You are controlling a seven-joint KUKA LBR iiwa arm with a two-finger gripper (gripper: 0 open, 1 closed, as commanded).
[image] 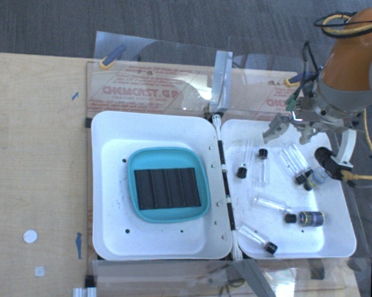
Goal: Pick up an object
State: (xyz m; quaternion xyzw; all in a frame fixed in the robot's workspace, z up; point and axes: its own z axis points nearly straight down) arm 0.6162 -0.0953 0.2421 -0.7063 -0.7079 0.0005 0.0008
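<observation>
Clear vials (258, 238) are lying scattered in the right bin (336, 243). Jaws (289, 128) are hovering above its far edge — standing open, gripping nothing.

bins (111, 172): glossy white plastic | tray (168, 156): smooth teal plastic | vials (270, 205): clear, black-capped | bench (32, 138): matt pale wood

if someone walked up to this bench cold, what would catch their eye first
Probably the teal tray holding a dark ribbed insert, sitting in the middle of the left bin. Next, the scatter of clear vials with black caps lying across the right bin. Over that bin's far right corner hangs the arm's orange band, with the gripper just below it.
</observation>
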